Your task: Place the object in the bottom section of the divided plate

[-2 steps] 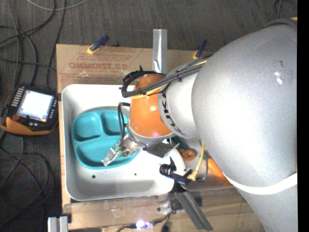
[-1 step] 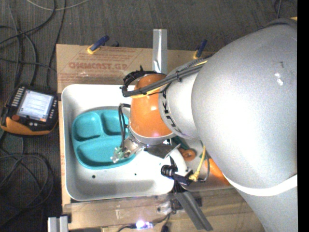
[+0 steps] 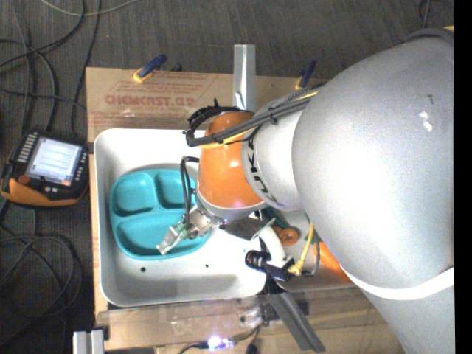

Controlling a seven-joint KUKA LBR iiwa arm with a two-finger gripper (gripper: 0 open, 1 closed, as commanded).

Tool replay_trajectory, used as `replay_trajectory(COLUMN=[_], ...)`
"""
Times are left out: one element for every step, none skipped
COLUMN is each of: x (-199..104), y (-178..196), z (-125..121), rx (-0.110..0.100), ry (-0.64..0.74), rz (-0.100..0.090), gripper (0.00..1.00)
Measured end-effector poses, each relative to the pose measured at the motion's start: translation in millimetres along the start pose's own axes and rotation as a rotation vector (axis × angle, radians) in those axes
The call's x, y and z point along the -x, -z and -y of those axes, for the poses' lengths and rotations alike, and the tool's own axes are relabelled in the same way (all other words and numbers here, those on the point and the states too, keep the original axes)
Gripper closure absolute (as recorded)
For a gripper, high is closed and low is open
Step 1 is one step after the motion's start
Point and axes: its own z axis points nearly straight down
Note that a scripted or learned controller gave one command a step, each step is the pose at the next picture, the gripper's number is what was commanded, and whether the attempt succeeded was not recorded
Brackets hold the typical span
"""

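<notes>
A teal divided plate [image 3: 140, 216] lies in the left white bin [image 3: 110, 271], with two small sections at the far side and one large section at the near side. My gripper [image 3: 175, 238] hangs low over the right end of that large near section, reaching in from the right under the orange wrist band [image 3: 221, 175]. A small pale greenish bit shows at the gripper's tip, too small and blurred to name. The grey arm hides the plate's right rim.
The big grey arm [image 3: 369, 183] covers most of the right bin, where orange items [image 3: 289, 235] peek out beneath it. A teach pendant [image 3: 48, 167] lies on the floor at the left. Clamps and cables sit along the bench's far edge.
</notes>
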Motion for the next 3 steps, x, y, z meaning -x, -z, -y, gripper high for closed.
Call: replay_trajectory(x=[2,-42,72], y=[197,-1,78], z=[24,1,-87], rx=[-0.01,-0.014,-0.011], ry=[-0.168,-0.031,-0.127], rz=[0.003,-0.003,0.003], gripper=[0.0,0.0,0.0])
